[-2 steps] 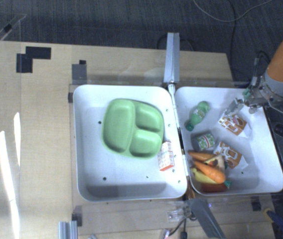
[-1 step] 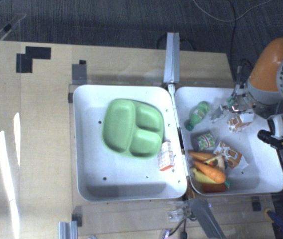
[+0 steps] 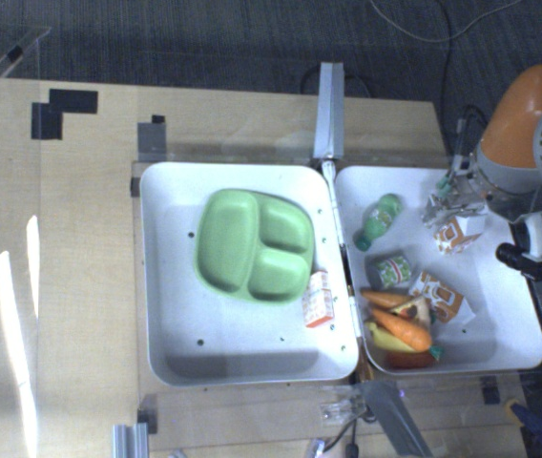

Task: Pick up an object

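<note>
Sees the gripper (image 3: 452, 197) low at the far side of the right bin (image 3: 505, 327), just beside a small carton (image 3: 460, 234), probably lined up there because that carton lies apart from the rest. Cannot tell whether open or closed, nor whether touching the carton. Sees a bottle (image 3: 381, 216), a green packet (image 3: 392, 271), a carrot (image 3: 402, 328) and a banana (image 3: 390, 341) crowded toward that bin's left, likely harder to take singly. Notes a green tray (image 3: 252, 246) lying in the left bin (image 3: 176, 337), well apart.

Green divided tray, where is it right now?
The green divided tray lies in the left bin, toward its upper middle. A small red-and-white carton sits just off its lower right corner, by the divider between the bins.
</note>
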{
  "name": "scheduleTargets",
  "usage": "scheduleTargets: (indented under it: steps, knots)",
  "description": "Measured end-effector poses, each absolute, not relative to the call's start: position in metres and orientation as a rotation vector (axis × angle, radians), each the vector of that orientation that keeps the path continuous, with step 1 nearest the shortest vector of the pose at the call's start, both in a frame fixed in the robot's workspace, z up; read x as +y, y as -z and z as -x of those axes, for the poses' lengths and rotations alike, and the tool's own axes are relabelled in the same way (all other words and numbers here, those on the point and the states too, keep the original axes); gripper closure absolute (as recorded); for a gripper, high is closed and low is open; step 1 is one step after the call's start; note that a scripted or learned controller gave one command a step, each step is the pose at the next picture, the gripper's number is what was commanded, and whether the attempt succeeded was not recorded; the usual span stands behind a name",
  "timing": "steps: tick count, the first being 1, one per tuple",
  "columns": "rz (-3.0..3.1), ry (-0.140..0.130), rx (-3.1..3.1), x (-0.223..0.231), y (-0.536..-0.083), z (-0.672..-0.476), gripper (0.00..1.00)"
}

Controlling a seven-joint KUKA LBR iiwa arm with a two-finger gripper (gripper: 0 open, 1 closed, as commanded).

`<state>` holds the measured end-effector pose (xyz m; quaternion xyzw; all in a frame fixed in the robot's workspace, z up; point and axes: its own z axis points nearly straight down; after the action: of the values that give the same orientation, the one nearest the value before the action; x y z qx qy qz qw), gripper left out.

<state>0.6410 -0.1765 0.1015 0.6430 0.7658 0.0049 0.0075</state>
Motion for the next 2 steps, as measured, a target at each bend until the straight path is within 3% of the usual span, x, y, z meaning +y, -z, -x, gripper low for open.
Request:
scheduleTargets:
  steps: [1, 2]
  knots:
    - [-1.940, -0.007, 2.461, -0.1629, -0.2036, -0.6290, 1.00]
    - [-1.940, -0.007, 2.461, -0.1629, -0.2034, -0.6289, 0.00]
